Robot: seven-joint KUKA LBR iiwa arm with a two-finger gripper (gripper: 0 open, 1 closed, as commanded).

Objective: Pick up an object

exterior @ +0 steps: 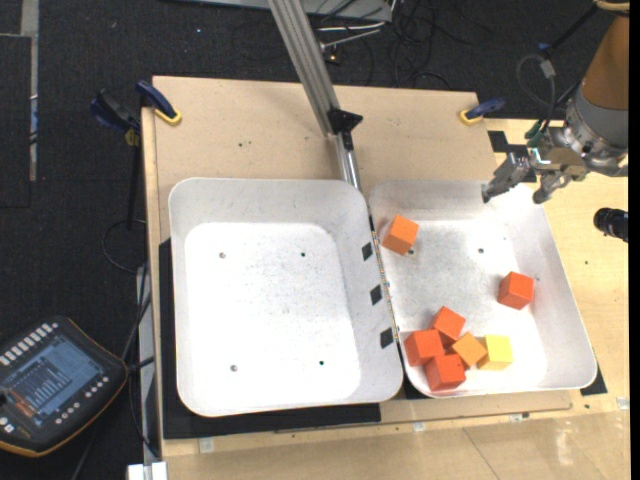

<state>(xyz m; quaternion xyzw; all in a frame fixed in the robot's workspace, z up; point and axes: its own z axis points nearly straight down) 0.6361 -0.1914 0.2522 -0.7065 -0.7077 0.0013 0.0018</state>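
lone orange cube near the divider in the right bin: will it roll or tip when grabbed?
The orange cube looks flat-faced, so it probably slides rather than rolls. It sits apart from the other blocks, so finger access seems easy. It lies close to the right bin's left wall, so a push that way may jam it. The gripper hovers over the far edge.

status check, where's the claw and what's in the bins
Claw above right white bin's far rim, holding nothing. Orange cubes and one yellow cube untouched in that bin. Path clear.
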